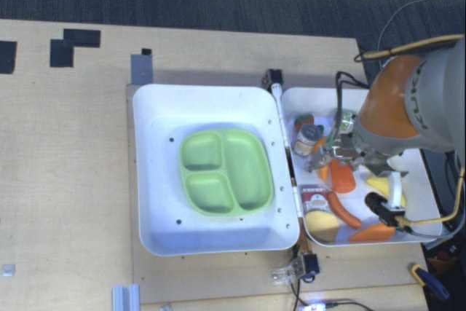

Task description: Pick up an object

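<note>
Camera view: the hand (pixel 336 151), grip state unclear, hangs over crowded toy food; the orange carrot (pixel 342 176) at six o'clock may slip.

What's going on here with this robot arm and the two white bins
A grey and orange robot arm is reaching down into the right bin, which holds a jumble of small things, among them an orange carrot, a potato and a small jar. Its gripper sits low over an orange piece near the middle of the pile. The left bin holds a green divided plate.
</note>
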Robot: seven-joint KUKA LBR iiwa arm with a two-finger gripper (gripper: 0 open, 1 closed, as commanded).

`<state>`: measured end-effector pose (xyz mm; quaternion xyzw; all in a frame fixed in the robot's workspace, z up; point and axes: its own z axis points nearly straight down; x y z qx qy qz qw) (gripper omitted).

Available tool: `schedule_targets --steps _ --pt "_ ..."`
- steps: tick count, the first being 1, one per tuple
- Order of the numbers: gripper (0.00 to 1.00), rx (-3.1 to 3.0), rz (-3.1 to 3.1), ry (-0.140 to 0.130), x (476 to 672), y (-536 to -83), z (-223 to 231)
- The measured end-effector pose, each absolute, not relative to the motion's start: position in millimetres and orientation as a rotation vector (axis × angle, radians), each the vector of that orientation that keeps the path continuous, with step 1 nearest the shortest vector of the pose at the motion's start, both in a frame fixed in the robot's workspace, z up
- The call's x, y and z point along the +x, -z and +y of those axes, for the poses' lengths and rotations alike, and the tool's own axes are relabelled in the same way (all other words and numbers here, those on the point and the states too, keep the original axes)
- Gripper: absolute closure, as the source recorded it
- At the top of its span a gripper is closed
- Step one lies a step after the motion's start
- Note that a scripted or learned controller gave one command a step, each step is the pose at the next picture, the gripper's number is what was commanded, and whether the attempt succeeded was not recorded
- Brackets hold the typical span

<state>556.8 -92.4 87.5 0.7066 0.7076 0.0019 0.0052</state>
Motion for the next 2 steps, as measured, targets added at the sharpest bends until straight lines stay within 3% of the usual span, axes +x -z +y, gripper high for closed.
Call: schedule_targets --steps 1,2 --pt "1.00 2.209 2.215 -0.013 558.8 -99 -91" --pt "1.00 2.215 2.227 -0.006 500.6 -185 -19"
